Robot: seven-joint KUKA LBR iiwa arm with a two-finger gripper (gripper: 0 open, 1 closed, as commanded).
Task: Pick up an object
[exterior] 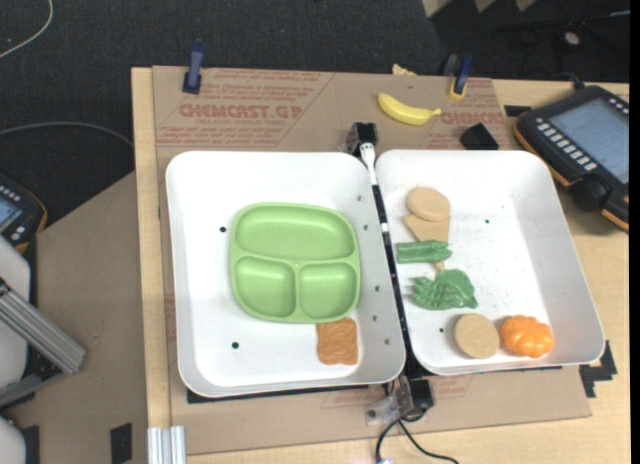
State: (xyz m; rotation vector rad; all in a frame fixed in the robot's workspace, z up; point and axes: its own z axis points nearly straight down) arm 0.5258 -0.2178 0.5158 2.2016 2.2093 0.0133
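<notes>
Green tray (295,274) in left bin (190,252), toy food in right bin (545,212)

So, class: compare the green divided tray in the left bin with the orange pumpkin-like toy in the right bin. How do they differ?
The green tray is much larger than the orange toy. The tray is flat with three compartments; the orange toy is rounded and lumpy. The tray lies mid-bin in the left bin, while the orange toy sits in the near right corner of the right bin, beside a tan disc. Both rest on a bin floor.
</notes>
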